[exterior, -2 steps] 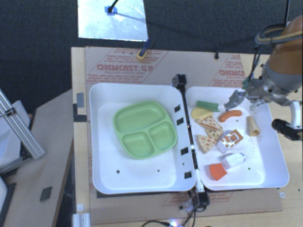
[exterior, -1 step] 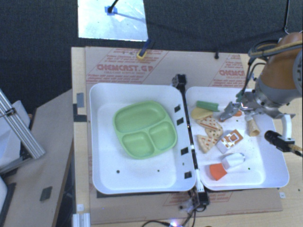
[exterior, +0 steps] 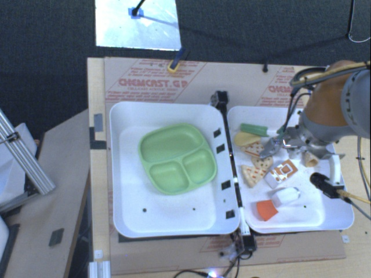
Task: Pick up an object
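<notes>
I had gripper (exterior: 272, 147) low in right bin (exterior: 333, 216), over pizza slice (exterior: 253, 150); second slice (exterior: 253, 173) lay just below; couldn't tell gripper's opening

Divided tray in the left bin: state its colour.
Light green. The divided tray, with three compartments, lies in the left bin, seen plainly in the camera view.

Floor (exterior: 46, 39): dark carpet, far and left. Worktop (exterior: 98, 86): pale wood. Printed cardboard sheet (exterior: 153, 83) lies on it, red lettering. Shiny metal plate (exterior: 138, 16) on the floor, far left, with a blue clip and a dark cable. Second pale board (exterior: 55, 172) at near left. Aluminium rail (exterior: 20, 155) slants across the left edge. Light even, overhead.
</notes>
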Controlling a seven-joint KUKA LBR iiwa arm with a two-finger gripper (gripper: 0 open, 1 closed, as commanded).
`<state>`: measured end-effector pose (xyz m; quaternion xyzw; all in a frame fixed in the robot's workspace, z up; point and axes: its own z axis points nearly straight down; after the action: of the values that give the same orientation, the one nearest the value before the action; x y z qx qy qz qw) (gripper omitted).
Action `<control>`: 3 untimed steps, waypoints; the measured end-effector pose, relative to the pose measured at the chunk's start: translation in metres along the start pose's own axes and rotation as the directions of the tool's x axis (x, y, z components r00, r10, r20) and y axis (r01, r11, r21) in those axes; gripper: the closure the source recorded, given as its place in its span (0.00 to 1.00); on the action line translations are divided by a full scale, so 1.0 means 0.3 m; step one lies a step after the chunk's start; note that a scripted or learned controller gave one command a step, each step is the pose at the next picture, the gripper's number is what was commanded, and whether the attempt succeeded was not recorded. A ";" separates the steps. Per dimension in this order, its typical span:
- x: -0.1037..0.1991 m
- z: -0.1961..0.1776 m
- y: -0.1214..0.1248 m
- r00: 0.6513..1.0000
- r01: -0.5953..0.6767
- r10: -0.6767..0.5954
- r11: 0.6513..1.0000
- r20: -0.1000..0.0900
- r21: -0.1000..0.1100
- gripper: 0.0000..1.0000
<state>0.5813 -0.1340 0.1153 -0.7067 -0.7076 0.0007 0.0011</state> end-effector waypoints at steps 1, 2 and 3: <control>0.001 0.097 0.007 1.000 -0.001 0.000 1.000 -0.001 -0.006 0.00; 0.001 0.048 0.018 1.000 0.000 0.000 1.000 0.001 -0.016 1.00; 0.027 -0.110 0.018 1.000 0.003 -0.003 1.000 0.002 -0.008 1.00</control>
<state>0.5868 -0.1259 0.1483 -0.7054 -0.7088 -0.0018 -0.0023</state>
